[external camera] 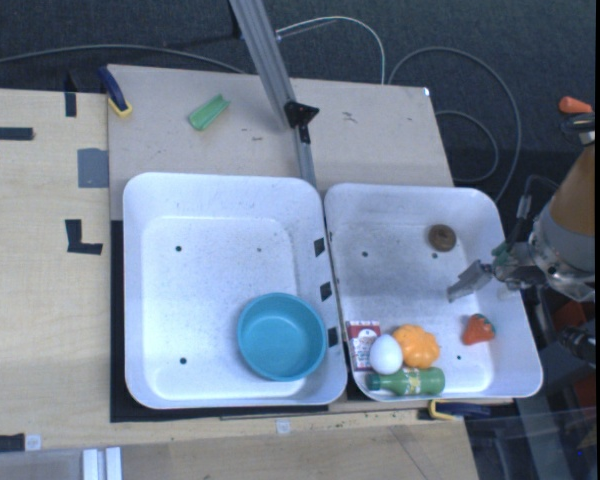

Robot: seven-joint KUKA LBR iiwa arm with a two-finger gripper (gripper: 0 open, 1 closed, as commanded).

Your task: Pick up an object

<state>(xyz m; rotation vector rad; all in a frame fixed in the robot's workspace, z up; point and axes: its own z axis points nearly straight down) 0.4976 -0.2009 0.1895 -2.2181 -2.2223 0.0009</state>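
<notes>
Gripper (pixel 467 281) sat over the right bin (pixel 400 208), near its right wall, nothing between its fingers; can't tell if they were apart or together. Nearest pick looked like the red strawberry-like toy (pixel 477 329), just below the gripper toward the bin's front-right corner: small, red with a green top, lying alone, apart from the front-edge clutter
</notes>
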